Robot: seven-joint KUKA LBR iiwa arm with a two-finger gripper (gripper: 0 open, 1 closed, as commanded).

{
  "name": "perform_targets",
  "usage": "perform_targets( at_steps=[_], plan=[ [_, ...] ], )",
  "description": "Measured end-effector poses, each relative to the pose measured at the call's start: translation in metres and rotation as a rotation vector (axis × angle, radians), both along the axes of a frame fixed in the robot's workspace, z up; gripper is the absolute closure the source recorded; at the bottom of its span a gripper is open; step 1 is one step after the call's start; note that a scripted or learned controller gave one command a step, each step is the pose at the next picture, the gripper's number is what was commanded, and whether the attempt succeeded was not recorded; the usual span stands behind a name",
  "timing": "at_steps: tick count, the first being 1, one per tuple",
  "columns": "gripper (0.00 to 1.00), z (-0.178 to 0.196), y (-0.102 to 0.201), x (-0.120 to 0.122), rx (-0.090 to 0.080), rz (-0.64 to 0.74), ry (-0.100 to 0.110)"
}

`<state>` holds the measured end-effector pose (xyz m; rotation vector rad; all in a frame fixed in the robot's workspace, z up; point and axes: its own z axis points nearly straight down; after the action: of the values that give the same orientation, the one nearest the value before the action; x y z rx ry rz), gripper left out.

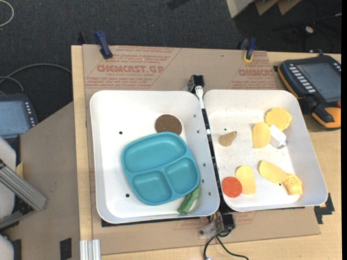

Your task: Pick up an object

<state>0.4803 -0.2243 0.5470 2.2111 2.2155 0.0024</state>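
In the left white bin (103,145) we see a blue divided plate (159,168) at mid-frame, with a brown round disc (168,124) touching its upper edge and a green vegetable piece (190,201) against its lower right rim. The right white bin (309,161) holds the smaller things: a tan wedge (227,138) near its left wall, a red disc (232,187) touching a yellow piece (246,179) at lower left, and a white block (277,137) among more yellow pieces toward the right. We cannot tell whether the claw is apart or together.
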Motion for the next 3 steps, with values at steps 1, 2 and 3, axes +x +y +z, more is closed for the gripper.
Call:
perform_targets(
  at_steps=[1, 2, 3],
  plan=[
    [1.0, -0.158, 0.002, 0.026, 0.012, -0.002, 0.024],
    [1.0, -0.106, 0.0, -0.002, 0.002, -0.003, 0.001],
    [1.0, -0.098, 0.0, 0.0, 0.001, -0.001, 0.001]
  ],
)
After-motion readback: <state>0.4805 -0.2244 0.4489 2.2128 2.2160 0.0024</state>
